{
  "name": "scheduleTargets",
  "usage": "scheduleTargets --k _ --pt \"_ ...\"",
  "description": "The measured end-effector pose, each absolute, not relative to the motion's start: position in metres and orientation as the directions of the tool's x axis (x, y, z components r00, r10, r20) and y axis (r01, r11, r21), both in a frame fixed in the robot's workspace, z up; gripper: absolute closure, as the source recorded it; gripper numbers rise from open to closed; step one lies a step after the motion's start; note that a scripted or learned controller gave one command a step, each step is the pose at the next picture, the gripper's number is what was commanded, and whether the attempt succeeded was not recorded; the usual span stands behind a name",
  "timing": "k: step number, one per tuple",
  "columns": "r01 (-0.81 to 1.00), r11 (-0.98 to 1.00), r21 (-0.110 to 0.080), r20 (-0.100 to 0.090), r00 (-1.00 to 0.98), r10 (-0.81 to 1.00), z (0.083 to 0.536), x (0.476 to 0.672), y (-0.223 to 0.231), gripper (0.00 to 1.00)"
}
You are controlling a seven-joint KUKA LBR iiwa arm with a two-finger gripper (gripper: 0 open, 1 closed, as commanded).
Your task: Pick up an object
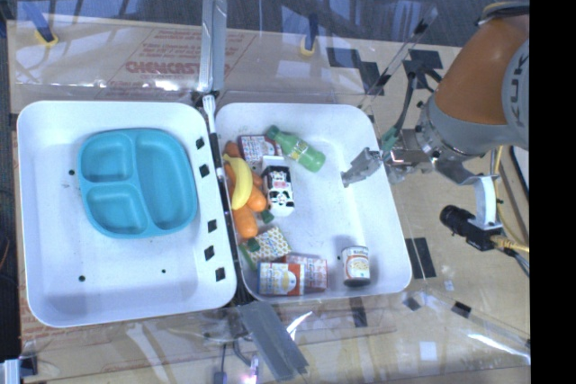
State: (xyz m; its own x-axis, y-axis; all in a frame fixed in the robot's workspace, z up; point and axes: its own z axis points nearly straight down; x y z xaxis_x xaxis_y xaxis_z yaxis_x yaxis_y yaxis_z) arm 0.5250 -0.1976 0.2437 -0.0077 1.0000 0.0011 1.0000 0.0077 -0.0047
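Nothing's picked yet as far as I can see: my hand hovers over the right white plastic bin near its right rim, and I can't tell its grip state. The green plastic bottle lies nearby, just to its left, untouched.

You see the gripper over the right bin's right edge, nothing visible between its fingers; a banana, green bottle and small can lie inside; the left bin holds a blue tray.
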Motion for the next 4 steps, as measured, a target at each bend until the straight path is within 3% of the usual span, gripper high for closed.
scheduleTargets --k 1,2,3,4 --pt "0.998 -0.057 -0.005 0.001 0.057 0.998 0.135 0.476 -0.201 0.0" --pt "0.999 0.039 -0.003 0.001 -0.039 0.999 0.091 0.59 -0.179 0.0" --pt "0.999 0.045 -0.003 0.002 -0.045 0.999 0.101 0.591 -0.178 1.0" --pt "0.999 0.05 -0.004 0.002 -0.05 0.999 0.111 0.591 -0.177 1.0"
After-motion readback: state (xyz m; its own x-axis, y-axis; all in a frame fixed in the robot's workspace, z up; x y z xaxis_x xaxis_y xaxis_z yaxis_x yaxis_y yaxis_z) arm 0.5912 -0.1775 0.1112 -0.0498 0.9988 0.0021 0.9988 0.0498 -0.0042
